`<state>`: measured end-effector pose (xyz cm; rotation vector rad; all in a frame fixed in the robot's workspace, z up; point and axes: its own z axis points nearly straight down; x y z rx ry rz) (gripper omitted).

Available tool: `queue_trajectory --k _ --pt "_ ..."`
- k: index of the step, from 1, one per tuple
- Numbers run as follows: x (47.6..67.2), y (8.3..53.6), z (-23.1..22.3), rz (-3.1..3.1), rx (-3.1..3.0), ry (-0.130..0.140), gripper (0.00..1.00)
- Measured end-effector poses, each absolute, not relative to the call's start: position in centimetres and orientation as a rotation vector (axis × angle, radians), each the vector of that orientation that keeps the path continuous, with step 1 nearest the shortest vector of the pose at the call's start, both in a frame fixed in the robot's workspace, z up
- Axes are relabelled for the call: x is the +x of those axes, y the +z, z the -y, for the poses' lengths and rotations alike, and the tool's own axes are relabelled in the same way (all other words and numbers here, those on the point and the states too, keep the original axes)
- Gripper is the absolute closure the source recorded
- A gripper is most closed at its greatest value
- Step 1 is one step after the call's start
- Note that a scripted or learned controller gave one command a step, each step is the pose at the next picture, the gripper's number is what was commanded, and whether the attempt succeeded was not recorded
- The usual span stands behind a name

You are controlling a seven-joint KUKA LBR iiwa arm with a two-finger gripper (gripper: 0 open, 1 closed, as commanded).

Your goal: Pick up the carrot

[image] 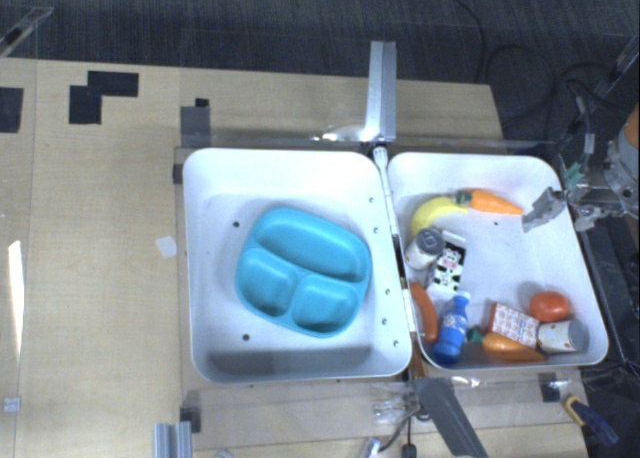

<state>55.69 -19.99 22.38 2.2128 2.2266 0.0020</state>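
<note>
The carrot [492,203] is orange with a green stem end. It lies near the back of the right bin [590,276], its stem touching a yellow fruit [434,214]. My gripper [548,206] reaches in over the bin's right rim and hangs just right of the carrot's pointed tip, apart from it. Nothing shows in the gripper.
The left bin [210,246] holds a blue divided plate [303,271]. In the right bin lie a small can [430,241], a blue bottle [452,330], a red tomato [549,305], a printed box [513,324] and two more orange pieces [424,312] [506,349].
</note>
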Motion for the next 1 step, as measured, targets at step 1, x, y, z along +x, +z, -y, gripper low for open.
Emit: queue_trajectory --k 1 --pt "62.24 19.8 18.07 -2.247 2.19 0.003 0.0"
